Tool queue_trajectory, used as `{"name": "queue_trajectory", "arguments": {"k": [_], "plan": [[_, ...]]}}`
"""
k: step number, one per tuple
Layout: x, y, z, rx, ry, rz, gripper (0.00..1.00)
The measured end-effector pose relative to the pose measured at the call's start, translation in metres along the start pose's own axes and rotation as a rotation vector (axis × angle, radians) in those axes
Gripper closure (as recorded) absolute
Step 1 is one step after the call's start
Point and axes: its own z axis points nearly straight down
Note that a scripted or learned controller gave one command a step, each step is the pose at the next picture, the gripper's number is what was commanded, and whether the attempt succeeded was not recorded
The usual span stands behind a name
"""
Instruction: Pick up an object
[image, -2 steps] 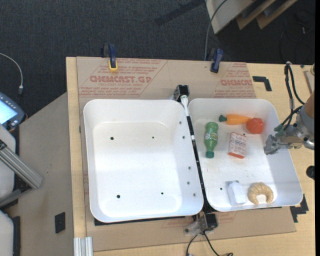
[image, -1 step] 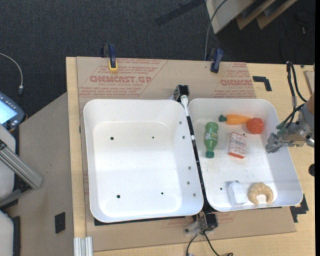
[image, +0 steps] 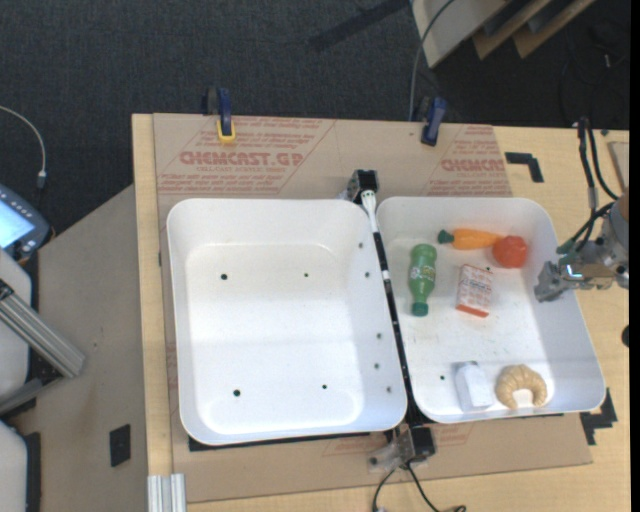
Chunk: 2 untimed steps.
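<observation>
Croissant (image: 522, 385) lay at five o'clock in the right bin (image: 563, 345), beside a white block (image: 472, 384). Further back: green bottle (image: 422, 278), red-and-white packet (image: 475, 291), print unreadable, tomato (image: 510, 251), carrot (image: 473, 238). Gripper (image: 552, 281) hovered at three o'clock over the rim; grip impossible to tell. Cardboard (image: 240, 155) read "CHEMCAST".
</observation>
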Motion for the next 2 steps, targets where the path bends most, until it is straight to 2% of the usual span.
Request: {"name": "queue_trajectory", "arguments": {"k": [1,2], "plan": [[0.0,0.001,-0.01,-0.002,-0.001,0.0,1.0],[0.045,-0.046,0.026,0.018,0.011,-0.002,1.0]]}}
